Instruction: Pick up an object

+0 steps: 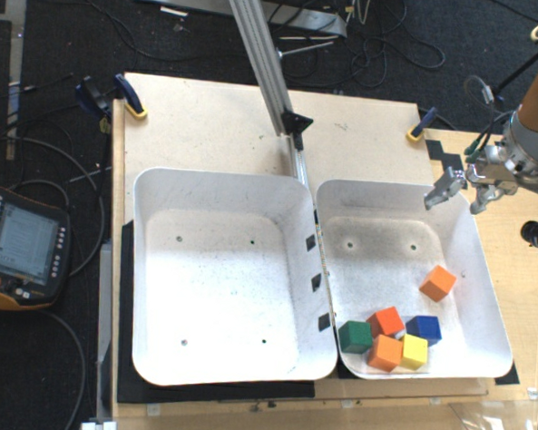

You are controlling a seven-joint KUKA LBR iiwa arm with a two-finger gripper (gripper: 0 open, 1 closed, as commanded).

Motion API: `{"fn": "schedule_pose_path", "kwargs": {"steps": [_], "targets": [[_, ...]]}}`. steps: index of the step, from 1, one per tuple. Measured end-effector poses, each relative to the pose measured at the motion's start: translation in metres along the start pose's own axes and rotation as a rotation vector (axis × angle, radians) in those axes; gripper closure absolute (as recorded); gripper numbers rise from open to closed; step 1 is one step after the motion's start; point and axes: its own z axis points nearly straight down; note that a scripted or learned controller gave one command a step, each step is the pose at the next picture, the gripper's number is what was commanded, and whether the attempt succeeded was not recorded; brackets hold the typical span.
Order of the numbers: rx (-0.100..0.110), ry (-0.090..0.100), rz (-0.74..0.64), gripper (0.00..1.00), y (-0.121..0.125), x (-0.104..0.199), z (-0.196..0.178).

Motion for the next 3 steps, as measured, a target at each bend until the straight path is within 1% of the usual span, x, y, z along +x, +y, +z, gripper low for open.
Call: {"fn": "schedule_pose_path", "kwargs": {"steps": [1, 2, 3], "targets": [[0.000, 0.000, 0.000, 0.00, 0.000, 0.000, 0.000], [0.008, 0.003, 0.005, 0.00, -0.027, -0.009, 0.111], [0.002, 0.001, 0.005, 0.00, -0.048, 0.001, 0.112]]}}
